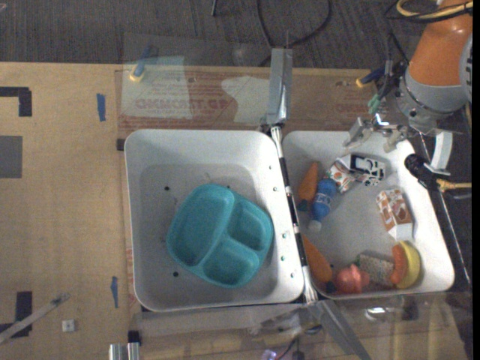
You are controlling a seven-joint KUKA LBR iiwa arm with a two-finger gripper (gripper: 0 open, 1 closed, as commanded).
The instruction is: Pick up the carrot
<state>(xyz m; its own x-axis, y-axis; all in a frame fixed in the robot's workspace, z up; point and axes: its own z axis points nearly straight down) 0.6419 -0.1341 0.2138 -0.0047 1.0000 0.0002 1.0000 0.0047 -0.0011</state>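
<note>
Nothing is picked yet. The gripper (377, 128) hovers over the right bin's (429, 276) far edge, fingers spread and holding nothing. The carrot (317, 259) lies by the bin's near left wall, well apart; reaching and grasping remain.

The arm (448, 51) is cut off by the picture's right edge. Print on the small cartons (395, 207) in the right bin (442, 253) is too blurred to read.
</note>
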